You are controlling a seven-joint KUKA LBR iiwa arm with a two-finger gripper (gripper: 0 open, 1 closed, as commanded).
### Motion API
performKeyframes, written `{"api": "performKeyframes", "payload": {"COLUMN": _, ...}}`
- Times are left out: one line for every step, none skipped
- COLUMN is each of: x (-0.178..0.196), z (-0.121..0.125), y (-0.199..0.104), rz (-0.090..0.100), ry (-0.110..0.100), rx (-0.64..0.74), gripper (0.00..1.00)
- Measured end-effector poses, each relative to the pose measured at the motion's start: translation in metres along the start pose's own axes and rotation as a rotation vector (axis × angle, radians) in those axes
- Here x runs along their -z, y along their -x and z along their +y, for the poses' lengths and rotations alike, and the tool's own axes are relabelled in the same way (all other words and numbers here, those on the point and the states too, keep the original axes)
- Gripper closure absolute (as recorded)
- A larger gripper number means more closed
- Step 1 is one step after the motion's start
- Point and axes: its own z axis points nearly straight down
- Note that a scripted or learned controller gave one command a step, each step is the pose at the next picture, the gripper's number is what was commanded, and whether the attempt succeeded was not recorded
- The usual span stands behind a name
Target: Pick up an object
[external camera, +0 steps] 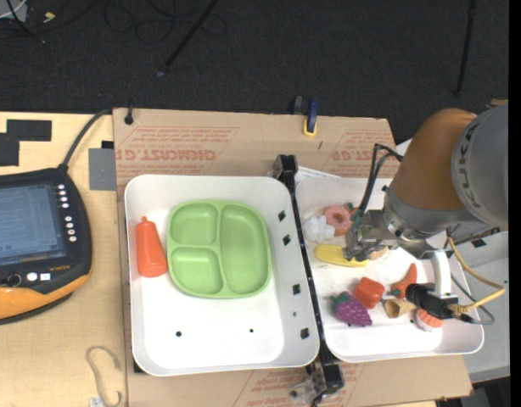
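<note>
The right bin [464, 342] holds several small toys: a yellow banana [335, 255], a pink ring-shaped piece [336, 217], a red block [369, 292], purple grapes [352, 311], an orange carrot-like piece [406, 278] and a small tan piece [391, 306]. My gripper [360, 246] hangs low over this bin, right at the banana's right end, below the pink ring. Its dark fingers merge with the wrist, so their gap is unreadable. The left bin [150, 329] holds a green divided plate [220, 249] and an orange bottle [149, 247].
A black divider with clips [296, 253] runs between the bins. A teach pendant [31, 240] lies on the bench at far left. Cables trail from the wrist over the right bin's right side [464, 287]. Cardboard [210, 147] underlies both bins.
</note>
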Motion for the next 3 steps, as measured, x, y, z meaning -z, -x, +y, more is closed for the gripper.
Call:
{"api": "performKeyframes", "payload": {"x": 0.042, "z": -0.003, "y": 0.000, "rz": 0.000, "ry": -0.002, "rx": 0.000, "gripper": 1.00}}
{"api": "performKeyframes", "payload": {"x": 0.079, "z": -0.003, "y": 0.002, "rz": 0.000, "ry": 0.000, "rx": 0.000, "gripper": 1.00}}
{"api": "performKeyframes", "payload": {"x": 0.086, "z": 0.002, "y": -0.044, "rz": 0.001, "ry": -0.003, "rx": 0.003, "gripper": 1.00}}
